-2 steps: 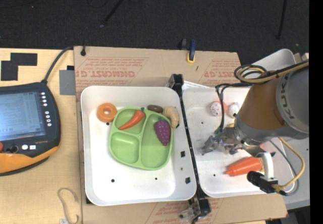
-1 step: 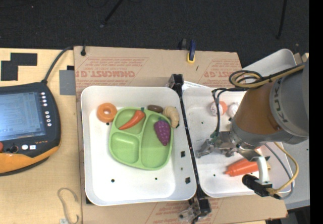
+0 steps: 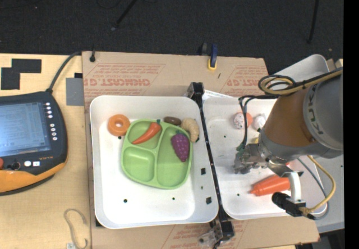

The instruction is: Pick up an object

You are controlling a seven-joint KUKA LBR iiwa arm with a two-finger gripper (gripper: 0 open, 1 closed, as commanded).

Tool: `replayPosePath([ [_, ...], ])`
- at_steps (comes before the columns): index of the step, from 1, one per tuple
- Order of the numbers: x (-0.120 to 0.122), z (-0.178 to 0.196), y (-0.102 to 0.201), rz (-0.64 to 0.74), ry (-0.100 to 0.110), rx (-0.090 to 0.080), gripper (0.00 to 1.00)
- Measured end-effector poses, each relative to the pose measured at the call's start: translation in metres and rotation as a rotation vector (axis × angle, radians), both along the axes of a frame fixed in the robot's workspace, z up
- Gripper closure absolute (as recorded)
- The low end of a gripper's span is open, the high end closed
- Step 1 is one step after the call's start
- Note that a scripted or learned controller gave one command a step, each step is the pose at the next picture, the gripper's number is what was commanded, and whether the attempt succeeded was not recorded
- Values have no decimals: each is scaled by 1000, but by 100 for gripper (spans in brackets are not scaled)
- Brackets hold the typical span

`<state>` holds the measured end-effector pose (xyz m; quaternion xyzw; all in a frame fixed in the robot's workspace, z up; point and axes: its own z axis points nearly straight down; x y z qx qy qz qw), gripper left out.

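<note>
The carrot (image 3: 270,185) lies in the right bin (image 3: 235,208), just below the tool (image 3: 244,162); it looks light, stiff and smooth, best gripped across its middle; whether the tool is apart, I cannot tell.

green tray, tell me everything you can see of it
The green tray looks like glossy plastic, rounded, split into three compartments. It lies flat in the left bin, slightly turned. A carrot sits in its upper compartment and purple grapes in the right one. A donut lies beside its upper left rim.
</note>
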<state>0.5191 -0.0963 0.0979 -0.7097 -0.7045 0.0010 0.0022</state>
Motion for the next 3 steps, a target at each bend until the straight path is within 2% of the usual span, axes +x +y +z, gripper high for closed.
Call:
replayPosePath([
  [2, 15, 107, -17, 6, -8, -2, 100],
  [3, 15, 131, -18, 7, -5, -2, 100],
])
